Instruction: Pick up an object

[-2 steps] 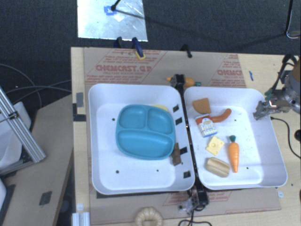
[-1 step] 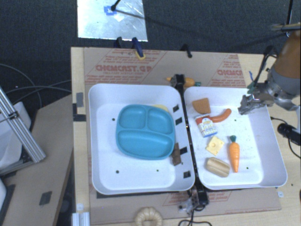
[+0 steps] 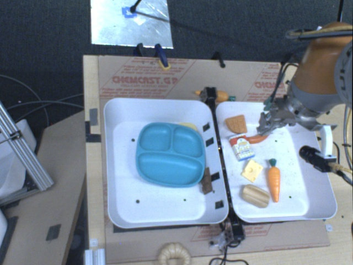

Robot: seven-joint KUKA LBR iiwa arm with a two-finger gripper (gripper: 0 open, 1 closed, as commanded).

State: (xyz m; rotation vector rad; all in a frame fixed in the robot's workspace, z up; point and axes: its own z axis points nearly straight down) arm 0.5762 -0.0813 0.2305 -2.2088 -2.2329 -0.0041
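The right bin (image 3: pixel 317 200) holds several toy foods: a tan toast slice (image 3: pixel 236 124), a thin red-orange piece (image 3: pixel 255 139), a small carton (image 3: pixel 241 148), a yellow cheese wedge (image 3: pixel 252 171), an orange carrot (image 3: pixel 274 183) and a beige bread roll (image 3: pixel 255 196). My gripper (image 3: pixel 266 123) hangs low over the bin's upper part, just above the right end of the red-orange piece and to the right of the toast. I see nothing held in it.
The left bin (image 3: pixel 124 203) carries a blue divided plate (image 3: pixel 170 154) with a yellow item (image 3: pixel 190 126) peeking out behind it and a small brown piece (image 3: pixel 207 183) by the divider. A black fixture (image 3: pixel 315 158) juts over the right bin's right edge.
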